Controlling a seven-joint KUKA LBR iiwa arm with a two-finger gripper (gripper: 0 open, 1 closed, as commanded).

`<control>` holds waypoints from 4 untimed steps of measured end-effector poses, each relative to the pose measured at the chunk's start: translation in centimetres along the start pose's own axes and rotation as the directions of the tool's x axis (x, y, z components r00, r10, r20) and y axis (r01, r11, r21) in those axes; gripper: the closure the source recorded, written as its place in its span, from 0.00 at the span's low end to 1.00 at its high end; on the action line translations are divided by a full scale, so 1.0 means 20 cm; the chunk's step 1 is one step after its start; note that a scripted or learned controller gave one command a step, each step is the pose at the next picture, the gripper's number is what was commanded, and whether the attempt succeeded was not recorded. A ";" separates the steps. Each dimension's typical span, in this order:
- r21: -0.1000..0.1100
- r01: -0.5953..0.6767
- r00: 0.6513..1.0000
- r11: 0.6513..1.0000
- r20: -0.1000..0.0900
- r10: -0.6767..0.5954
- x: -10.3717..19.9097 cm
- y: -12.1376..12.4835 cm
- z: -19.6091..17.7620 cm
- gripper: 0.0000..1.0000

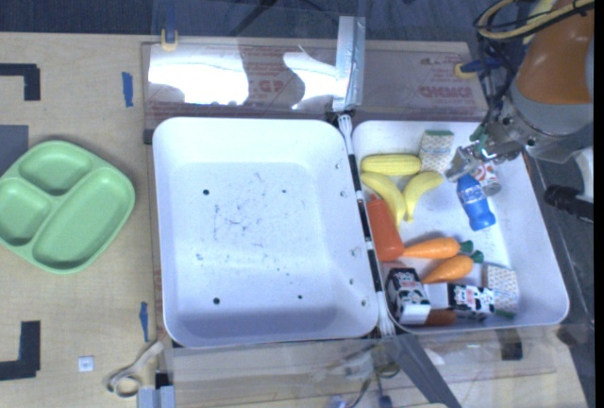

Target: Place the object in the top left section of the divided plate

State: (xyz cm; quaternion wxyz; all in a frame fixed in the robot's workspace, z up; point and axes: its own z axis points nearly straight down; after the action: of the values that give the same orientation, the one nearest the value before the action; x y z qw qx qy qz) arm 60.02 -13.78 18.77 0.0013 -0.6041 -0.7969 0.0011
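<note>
Right bin [552, 279], upper-right part: small blue bottle [477, 204] lying on the bin floor. Its long axis runs roughly up-down in the camera view, tilted a little. The blue end points down toward the near rim, and the white/red end points up toward the gripper [479, 154].

The gripper sits directly above the bottle's upper end and overlaps it or is just off it; contact can't be resolved. Can't tell whether the gripper is open or closed, or whether it has any grip on the bottle; the tip is a cluttered blur. The arm [559, 80] comes in from the right, with its orange band over the bin's far right corner.

Neighbours:
- The bananas [398, 178] are just left of the bottle, curved, apart from it.
- A pale speckled block [436, 149] is up-left, beside the gripper.
- Two carrots [436, 248] lie below the bottle, roughly horizontal, green tops to the right.
- A long orange-red piece [382, 227] runs along the bin's left wall.
- Black-and-white cartons [409, 295] are along the near wall.

The left bin [179, 142] lies between the right bin and the target.

The divided plate [66, 206] is green and sits on the bench at far left, well apart from the bottle and gripper. Its top left section [55, 164] is one of the two small ones; the large section is at lower right.
</note>
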 end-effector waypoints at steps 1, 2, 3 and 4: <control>-0.006 0.092 0.996 0.996 0.002 -0.092 0.26 -0.35 -0.54 1.00; -0.001 -0.177 0.984 0.984 -0.001 0.177 0.64 -0.45 0.00 1.00; -0.005 0.038 0.999 0.999 0.001 -0.038 0.64 -0.22 0.02 1.00; -0.004 0.258 0.966 0.966 0.001 -0.258 1.21 -0.29 -0.16 1.00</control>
State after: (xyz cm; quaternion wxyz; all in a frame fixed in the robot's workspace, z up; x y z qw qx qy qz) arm 47.95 7.91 22.06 0.0000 -0.4953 -0.8687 -0.0004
